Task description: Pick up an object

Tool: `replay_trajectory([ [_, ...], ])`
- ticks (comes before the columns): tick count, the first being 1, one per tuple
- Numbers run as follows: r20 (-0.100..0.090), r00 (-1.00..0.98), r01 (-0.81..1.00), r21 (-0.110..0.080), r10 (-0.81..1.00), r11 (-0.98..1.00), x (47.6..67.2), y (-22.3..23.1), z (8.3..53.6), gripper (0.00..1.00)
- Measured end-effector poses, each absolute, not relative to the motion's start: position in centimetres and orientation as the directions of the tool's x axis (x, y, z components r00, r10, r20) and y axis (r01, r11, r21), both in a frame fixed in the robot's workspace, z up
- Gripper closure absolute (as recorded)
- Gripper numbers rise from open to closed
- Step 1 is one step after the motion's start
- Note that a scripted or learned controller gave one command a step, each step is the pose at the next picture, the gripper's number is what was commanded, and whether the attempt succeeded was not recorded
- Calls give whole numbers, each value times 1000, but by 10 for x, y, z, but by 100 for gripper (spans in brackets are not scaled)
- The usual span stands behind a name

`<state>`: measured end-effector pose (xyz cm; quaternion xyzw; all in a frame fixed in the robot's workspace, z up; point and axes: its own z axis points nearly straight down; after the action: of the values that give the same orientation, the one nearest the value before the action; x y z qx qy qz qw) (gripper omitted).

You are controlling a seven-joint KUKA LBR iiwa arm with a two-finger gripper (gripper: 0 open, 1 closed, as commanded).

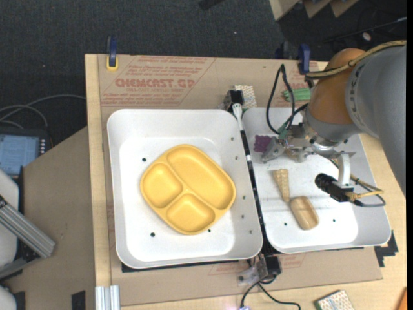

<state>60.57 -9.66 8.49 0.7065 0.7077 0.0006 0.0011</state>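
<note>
- Nearest, in the right bin (pixel 371 228): a tan rounded block (pixel 304 213), flat on the bin floor, clear of the walls.
- Just behind it, touching or nearly so: a tan tapered piece (pixel 281 181), also flat.
- Level with these, in the left bin (pixel 122 173): a yellow divided plate (pixel 187 187) with three bare compartments, well apart from the tool.
- Farther back, close to the right bin's left wall: a small purple thing (pixel 262 143), just beside the tool (pixel 288 146); too small to name more closely.
- Likely target, judging by nearness: the purple thing or the tapered piece. Centre over one alone, line up across its narrow width, go low before closing, and keep off the bin wall.
- Tool low over the far left part of the right bin; open or closed, cannot tell; nothing visibly gripped.
- Arm (pixel 381 89) reaching in from the right above the table (pixel 161 82), wrist turned downward, orange band (pixel 326 99) just above the tool.
</note>
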Motion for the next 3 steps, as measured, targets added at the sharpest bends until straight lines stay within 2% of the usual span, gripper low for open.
replay_trajectory([
  [1,0,-1,1000,-3,1000,1,668,-92,85,0],
  [2,-1,7,1000,-4,1000,-7,613,-159,85,0],
  [3,-2,-2,1000,6,1000,2,669,-156,85,0],
])
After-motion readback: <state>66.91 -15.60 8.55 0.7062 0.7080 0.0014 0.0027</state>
